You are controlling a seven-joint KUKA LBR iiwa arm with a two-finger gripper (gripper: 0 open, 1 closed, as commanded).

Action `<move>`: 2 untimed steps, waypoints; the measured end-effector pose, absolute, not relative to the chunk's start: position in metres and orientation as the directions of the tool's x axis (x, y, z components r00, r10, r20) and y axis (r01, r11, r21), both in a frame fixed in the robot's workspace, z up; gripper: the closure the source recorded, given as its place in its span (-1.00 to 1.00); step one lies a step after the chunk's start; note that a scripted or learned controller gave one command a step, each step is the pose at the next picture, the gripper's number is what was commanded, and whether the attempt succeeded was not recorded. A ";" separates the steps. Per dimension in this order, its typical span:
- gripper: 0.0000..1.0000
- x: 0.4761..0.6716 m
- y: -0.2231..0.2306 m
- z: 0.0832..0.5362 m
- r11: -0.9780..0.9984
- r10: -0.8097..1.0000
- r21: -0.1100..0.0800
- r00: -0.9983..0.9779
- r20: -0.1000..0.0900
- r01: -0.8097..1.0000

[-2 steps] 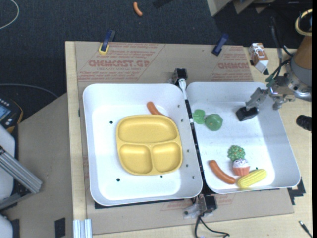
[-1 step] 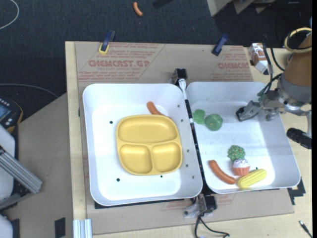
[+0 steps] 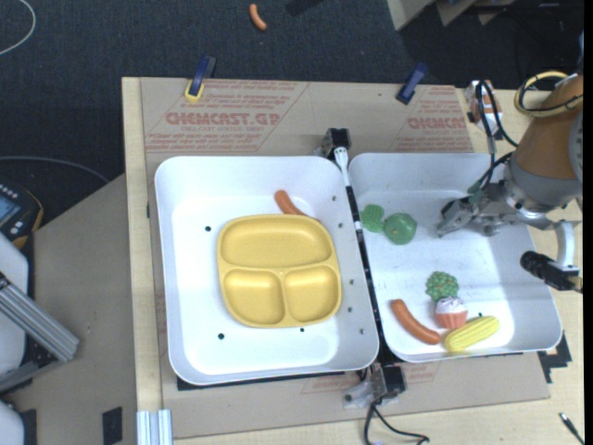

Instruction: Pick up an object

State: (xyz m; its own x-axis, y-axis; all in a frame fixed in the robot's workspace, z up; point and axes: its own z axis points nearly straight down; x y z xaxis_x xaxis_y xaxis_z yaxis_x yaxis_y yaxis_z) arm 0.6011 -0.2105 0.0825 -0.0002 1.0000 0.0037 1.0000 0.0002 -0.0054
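While low over the right bin (image 3: 519, 170), fingers (image 3: 456, 217) near green apple (image 3: 400, 228).

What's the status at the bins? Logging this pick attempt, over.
Gripper low in right bin, nothing seen between fingers. Green ball just left of it, untouched. Broccoli, corn, sausage lie nearer, clear of it.

"CHEMCAST GP" on bench board (image 3: 232, 119)
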 end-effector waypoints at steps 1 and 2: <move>1.00 0.602 -0.211 0.096 0.000 1.000 0.000 0.000 0.000 1.000; 1.00 0.607 -0.214 0.140 0.001 1.000 0.007 -0.001 -0.004 1.000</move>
